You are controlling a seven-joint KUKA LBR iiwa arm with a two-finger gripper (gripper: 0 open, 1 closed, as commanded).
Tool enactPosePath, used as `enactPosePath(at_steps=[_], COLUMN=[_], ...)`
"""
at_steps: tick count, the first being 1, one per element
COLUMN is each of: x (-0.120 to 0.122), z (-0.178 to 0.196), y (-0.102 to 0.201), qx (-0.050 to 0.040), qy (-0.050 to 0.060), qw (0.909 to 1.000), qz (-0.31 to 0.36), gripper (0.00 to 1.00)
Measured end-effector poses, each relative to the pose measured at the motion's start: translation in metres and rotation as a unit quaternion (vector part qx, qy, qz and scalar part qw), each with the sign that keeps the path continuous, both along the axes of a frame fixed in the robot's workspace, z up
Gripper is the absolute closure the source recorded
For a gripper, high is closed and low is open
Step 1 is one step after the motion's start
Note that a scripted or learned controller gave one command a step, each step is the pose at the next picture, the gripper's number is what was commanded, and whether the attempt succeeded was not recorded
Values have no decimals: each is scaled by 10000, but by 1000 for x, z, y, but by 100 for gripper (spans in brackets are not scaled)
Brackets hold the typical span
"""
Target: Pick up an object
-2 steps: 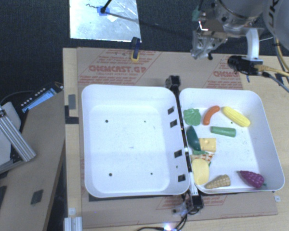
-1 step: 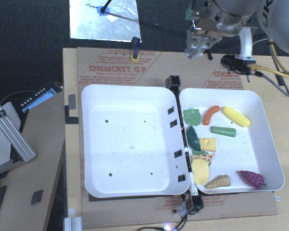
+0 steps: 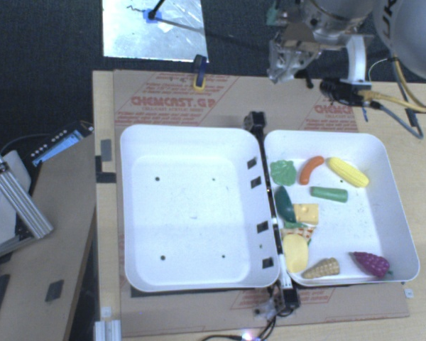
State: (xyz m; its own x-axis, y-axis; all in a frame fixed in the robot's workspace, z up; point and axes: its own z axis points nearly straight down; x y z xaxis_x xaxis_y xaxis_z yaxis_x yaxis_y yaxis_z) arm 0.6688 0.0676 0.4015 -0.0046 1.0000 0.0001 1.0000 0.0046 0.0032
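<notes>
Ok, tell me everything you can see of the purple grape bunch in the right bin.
The purple grape bunch is a small toy, bumpy and glossy like plastic, dark magenta, wider at its right end and tapering to the left. It lies flat on the floor of the right bin, in the near right corner close to the rim. Nothing touches it; the ice cream cone lies apart on its left.

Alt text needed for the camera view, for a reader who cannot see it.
The end effector hangs above the bench behind the right bin, holding nothing visible. That bin holds toy foods, among them corn, a sausage and grapes, beside the left bin.
</notes>
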Motion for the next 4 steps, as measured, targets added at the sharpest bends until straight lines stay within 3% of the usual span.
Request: enactPosePath(at_steps=[4], x=[0], z=[11], y=[59], qx=[0], qy=[-1], qw=[10000], qz=[-3], gripper=[100])
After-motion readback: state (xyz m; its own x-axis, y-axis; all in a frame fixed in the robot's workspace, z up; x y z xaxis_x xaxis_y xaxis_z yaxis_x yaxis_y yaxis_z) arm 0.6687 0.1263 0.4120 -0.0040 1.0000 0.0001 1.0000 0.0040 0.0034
